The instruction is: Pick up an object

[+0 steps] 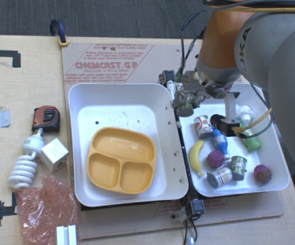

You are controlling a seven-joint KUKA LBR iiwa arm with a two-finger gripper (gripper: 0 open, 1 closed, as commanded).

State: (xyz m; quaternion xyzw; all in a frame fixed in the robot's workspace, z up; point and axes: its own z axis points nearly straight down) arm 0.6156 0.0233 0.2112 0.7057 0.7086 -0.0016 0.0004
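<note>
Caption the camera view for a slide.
KUKA arm's tool hovers over the right bin of small objects; yellow divided tray fills the left bin.

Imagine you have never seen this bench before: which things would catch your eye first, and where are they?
The big grey arm with its orange band reaches in from the right, its claw hanging over the near-left corner of the right white bin. Next comes the yellow three-compartment plastic tray lying alone in the left white bin. Then the cluster of small items in the right bin, among them a yellow banana.
</note>
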